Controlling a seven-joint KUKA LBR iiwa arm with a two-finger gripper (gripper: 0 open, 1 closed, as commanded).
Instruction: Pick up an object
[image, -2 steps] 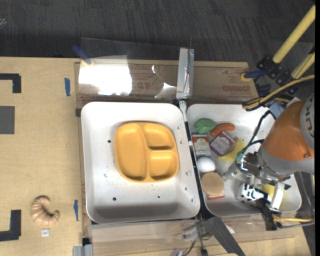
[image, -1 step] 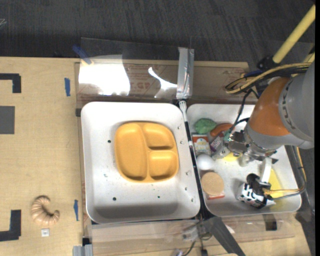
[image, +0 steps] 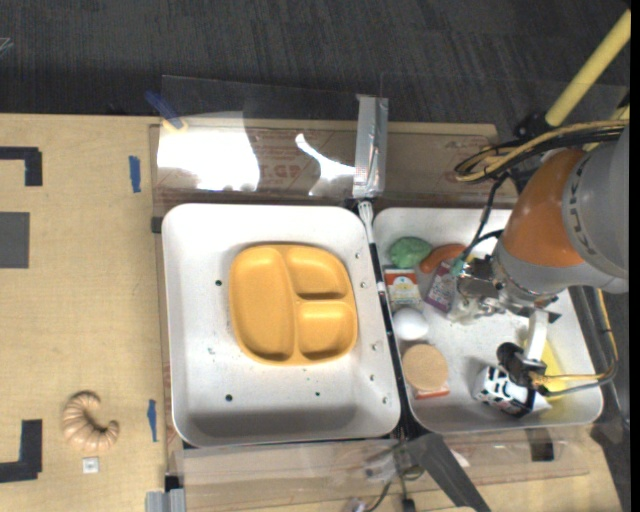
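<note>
While the pincer (image: 478, 298) hangs low in the right bin (image: 575, 405), grip state impossible to tell, the purple packet (image: 440, 287) lies just to its left, almost touching.

Glossy yellow plastic divided plate (image: 293, 302) in a smooth white plastic bin (image: 190, 300); matt wooden bench (image: 80, 300).
</note>
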